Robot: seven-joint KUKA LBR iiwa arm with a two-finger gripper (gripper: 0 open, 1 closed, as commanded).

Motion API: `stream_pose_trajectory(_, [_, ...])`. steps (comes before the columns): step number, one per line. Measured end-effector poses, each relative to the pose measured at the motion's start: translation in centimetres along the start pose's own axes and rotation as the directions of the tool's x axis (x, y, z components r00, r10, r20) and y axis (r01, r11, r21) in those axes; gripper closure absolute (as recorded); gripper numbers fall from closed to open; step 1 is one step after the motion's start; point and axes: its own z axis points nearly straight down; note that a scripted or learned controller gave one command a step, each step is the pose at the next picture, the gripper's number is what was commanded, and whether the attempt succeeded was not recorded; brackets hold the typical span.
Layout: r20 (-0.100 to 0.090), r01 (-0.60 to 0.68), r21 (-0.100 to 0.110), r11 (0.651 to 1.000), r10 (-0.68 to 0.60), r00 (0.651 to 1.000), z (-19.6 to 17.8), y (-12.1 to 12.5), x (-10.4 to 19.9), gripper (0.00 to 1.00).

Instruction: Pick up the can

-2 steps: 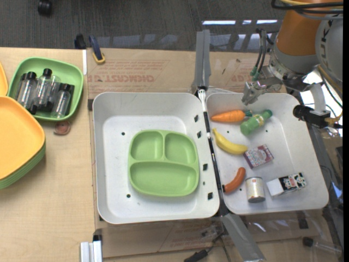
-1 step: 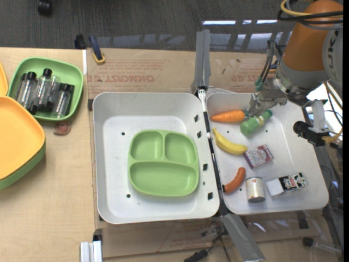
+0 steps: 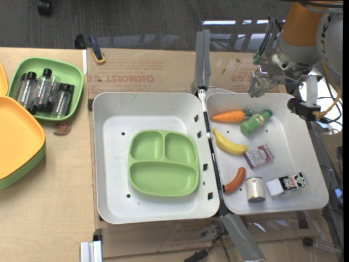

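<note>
Here the can [image 3: 255,190] lies well apart from the fingers [image 3: 257,88].

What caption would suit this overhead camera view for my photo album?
Robot gripper hovers above the right bin's far edge, with the can lying near its front.

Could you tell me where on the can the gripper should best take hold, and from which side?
Probably from straight above, closing across the can's round wall at mid-length: it seems to lie on its side. The sausage and small carton flank it closely, so the gripper should keep its fingers between them.
</note>
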Motion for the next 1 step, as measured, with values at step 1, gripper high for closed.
stream_pose_trajectory(1, [-0.001,-0.006,0.0,1.0,0.006,1.0,-1.58,-2.56,-3.04,1.0])
